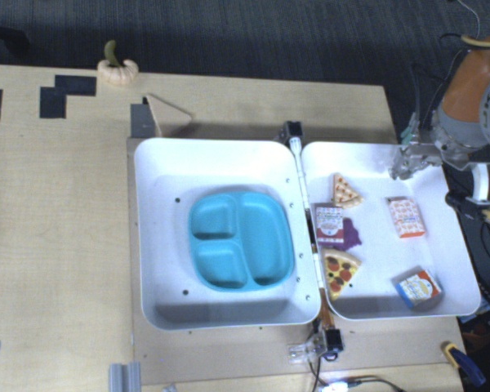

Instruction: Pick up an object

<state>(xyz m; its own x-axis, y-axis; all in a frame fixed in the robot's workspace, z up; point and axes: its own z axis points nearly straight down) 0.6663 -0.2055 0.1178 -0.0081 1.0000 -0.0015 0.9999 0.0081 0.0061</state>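
White plastic fills most of my screen: two shallow bins sit side by side on the pale wooden desk (57, 243). The left bin (159, 178) holds a turquoise divided tray (241, 239) lying flat in its middle. The right bin (457, 276) carries the loose candidates, spread apart, which I'd judge gives a blind grasp room around each one. A toy pizza slice (345, 191) lies near the top, a purple-and-white packet (333, 225) below it against the divider, a second pizza slice (340, 271) lower still. A red-and-white carton (406, 217) sits mid-bin, and a small blue-and-orange box (416, 287) rests near the lower right corner.

My arm's pincer (404, 163) hangs over the bin's upper right corner, well clear of every object; the carton is the nearest. At this angle the tips blur into the white wall, so I cannot tell how wide it stands. Nothing visible lies between them, and it seems to touch nothing, so no pick has been made.
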